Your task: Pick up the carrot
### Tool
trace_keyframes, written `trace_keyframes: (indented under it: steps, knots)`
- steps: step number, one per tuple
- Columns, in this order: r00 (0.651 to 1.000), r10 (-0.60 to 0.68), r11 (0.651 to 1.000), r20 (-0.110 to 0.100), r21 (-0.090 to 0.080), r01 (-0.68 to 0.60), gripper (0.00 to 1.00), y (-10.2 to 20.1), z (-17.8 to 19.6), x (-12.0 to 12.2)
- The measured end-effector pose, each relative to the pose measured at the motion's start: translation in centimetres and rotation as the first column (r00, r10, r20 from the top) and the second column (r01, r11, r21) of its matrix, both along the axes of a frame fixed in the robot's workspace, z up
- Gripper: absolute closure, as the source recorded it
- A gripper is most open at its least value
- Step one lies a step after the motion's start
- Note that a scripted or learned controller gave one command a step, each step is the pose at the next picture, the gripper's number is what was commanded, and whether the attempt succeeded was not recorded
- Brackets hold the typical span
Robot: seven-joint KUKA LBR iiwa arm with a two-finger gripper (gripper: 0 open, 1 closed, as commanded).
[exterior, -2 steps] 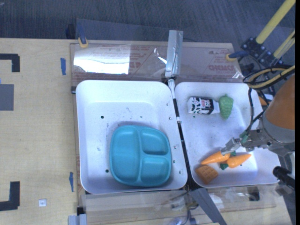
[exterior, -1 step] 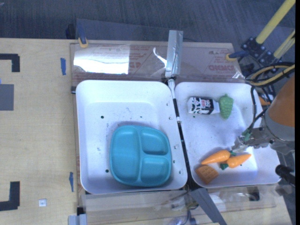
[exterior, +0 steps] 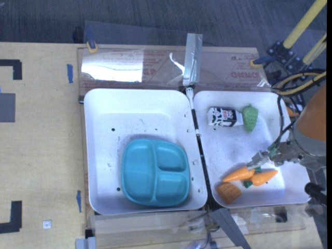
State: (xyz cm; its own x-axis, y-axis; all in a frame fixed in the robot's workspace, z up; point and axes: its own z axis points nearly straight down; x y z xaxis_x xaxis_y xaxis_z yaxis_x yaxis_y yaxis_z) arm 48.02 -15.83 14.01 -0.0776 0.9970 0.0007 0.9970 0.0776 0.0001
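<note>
- Camera view is showing two orange plastic carrots with green tops lying in the right white bin [exterior: 270,108], down near its front edge. One orange toy carrot [exterior: 237,175] is sitting to the left, and the second carrot [exterior: 264,177] is lying just beside it to the right, looking like they're touching at the green tips.
- The grey two-finger gripper [exterior: 262,161] is hovering right at the carrots' upper side. Honestly can't tell whether it's apart or closed, the tips are blurring into the carrot tops, and I'm not seeing a carrot clearly pinched.
- What could go wrong, my guess: with two carrots lying this tight together, the tool is probably going to nudge one while going for the other, or catch just a green top and have it slipping out on the lift.
- A flat orange cracker-like block [exterior: 229,191] is sitting just below the left carrot, so it's crowding that side too and could get dragged along.
- Farther back in the same bin, a black-and-white cow-print carton [exterior: 224,116] and a green leafy toy vegetable [exterior: 250,117] are lying well apart from the action, not getting in the way.
- The left white bin [exterior: 104,113] is holding a teal divided plate [exterior: 154,173], totally out of the path.
</note>
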Motion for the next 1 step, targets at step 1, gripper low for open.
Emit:
trace_keyframes:
  steps: [1]
  knots:
    - [0.979,0.202,0.979,0.033,-0.01,-0.202,0.0,1.68,-4.01,1.1]
